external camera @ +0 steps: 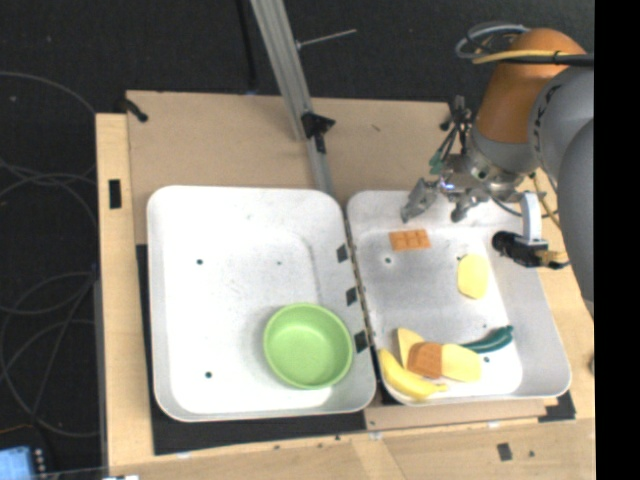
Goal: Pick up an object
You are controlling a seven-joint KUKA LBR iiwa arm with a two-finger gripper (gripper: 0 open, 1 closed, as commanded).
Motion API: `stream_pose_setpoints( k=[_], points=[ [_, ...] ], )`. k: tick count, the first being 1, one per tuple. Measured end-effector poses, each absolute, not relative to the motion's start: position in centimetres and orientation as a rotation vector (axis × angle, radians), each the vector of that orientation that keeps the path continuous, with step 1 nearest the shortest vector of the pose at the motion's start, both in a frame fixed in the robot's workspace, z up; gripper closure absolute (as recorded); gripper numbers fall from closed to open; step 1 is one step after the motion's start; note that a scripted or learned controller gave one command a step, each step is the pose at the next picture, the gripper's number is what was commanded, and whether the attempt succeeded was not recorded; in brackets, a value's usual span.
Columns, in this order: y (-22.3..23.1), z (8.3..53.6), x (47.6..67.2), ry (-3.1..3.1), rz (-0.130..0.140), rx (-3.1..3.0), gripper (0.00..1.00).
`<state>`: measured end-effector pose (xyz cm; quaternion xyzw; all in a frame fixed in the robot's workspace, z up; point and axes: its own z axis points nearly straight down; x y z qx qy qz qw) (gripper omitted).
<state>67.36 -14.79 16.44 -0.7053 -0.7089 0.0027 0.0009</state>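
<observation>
- The gripper [441,202] is being held apart-fingered and empty-handed over the far edge of the right bin [530,368].
- An orange waffle piece [409,240] is being left lying on the bin floor just below and left of the gripper, untouched.

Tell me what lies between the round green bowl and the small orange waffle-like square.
In the camera view, the raised white rims where the two bins meet cross the stretch between the green bowl and the orange square; the rest is bare bin floor.
</observation>
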Motion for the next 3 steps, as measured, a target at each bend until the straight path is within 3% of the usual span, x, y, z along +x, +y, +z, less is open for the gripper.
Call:
stream_pose_setpoints(
  k=[1, 2, 3],
  points=[
    [-15.2, 10.1, 67.3, -2.221, 0.009, -2.219, 0.00],
    [-15.3, 11.8, 67.5, -2.228, 0.001, -2.224, 1.00],
    [-15.8, 16.4, 67.4, -2.228, -0.008, -2.222, 1.00]
  ],
)
